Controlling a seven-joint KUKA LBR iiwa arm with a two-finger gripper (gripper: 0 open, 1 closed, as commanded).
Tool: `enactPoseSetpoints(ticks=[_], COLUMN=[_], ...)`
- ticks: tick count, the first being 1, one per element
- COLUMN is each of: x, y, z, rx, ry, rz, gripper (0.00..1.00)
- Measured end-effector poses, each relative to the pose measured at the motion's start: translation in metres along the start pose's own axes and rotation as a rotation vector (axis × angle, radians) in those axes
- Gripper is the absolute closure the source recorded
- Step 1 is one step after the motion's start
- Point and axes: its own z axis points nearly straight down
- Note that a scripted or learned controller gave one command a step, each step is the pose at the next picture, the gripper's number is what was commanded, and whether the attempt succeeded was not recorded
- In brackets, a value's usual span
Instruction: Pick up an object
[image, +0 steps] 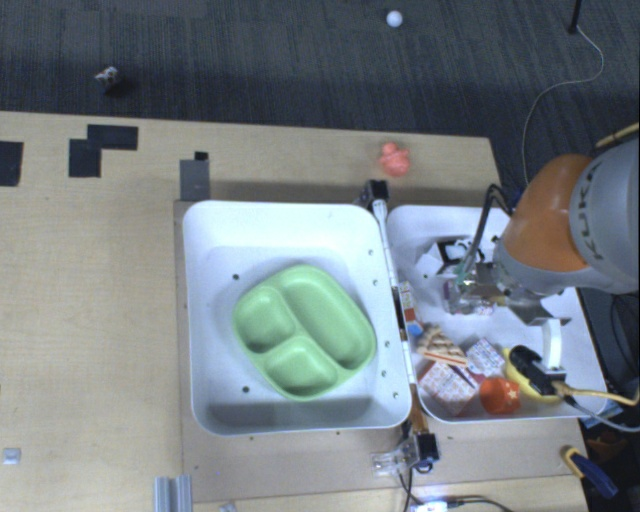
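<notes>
My gripper (468, 296) hangs low in the middle of the right bin (420, 228), under the orange band of the arm. A clutter of small things lies at the near end of that bin, just in front of the gripper: a red ball (498, 395), a red-and-white checkered pack (446, 385), a smaller checkered packet (486, 355), a tan striped piece (438, 345) and a small blue bit (415, 328). I see nothing between the gripper and these things that shows contact.
The left bin (205, 300) holds a green divided plate (303, 330). A pink lump (395, 158) lies on the bench behind the bins. A pen-like stick (380, 210) rests along the rim between the bins.
</notes>
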Motion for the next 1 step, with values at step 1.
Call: enactPoseSetpoints(ticks=[1], x=[-0.0831], y=[0.0399], z=[0.0248], rx=[0.018], ry=[0.003], rz=[0.001], gripper=[1.0])
